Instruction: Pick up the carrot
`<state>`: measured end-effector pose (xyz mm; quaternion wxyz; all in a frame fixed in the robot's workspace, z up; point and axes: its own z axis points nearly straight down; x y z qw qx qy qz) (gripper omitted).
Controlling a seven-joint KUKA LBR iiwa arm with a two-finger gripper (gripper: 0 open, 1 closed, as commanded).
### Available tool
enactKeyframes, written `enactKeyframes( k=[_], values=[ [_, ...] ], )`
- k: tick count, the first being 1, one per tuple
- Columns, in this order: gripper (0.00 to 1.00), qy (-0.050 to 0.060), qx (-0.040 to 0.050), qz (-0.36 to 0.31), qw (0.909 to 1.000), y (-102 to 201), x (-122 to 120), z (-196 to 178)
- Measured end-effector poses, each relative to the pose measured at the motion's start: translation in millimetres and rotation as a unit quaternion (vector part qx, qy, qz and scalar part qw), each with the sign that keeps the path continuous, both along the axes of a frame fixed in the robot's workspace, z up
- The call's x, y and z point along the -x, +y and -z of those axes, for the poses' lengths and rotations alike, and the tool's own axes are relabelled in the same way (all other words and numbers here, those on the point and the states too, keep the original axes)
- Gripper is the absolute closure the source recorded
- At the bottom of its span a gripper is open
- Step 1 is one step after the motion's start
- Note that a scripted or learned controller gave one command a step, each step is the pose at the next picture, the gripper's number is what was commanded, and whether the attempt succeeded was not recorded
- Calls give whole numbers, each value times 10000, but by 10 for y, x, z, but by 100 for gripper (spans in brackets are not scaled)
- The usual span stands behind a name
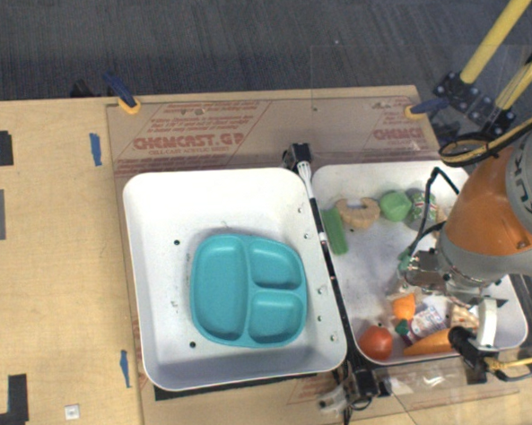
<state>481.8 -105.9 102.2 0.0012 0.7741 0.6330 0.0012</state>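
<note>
Carrot at the near edge of the right bin, arm low above it

The carrot [429,341], orange and lying lengthwise, sat along the near edge of the right bin [367,246], towards its near right corner, with a red tomato [376,342] just beside its left end and a small orange piece [403,307] a little further in. The gripper [434,312] hung close above this cluster, its body covering the tips, so I could not tell whether they were apart or together, and nothing showed the carrot held. To do it well, I judged the approach should straddle the carrot across its narrow width, clear of the tomato and the bin's wall. The left bin [152,259] carried a teal divided plate [249,290]
</note>
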Motion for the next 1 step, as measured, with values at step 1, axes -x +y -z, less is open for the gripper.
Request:
enactKeyframes(
  k=[1],
  values=[
    [100, 11, -12, 1480, 9890, 759, -160, -823]
  ],
)
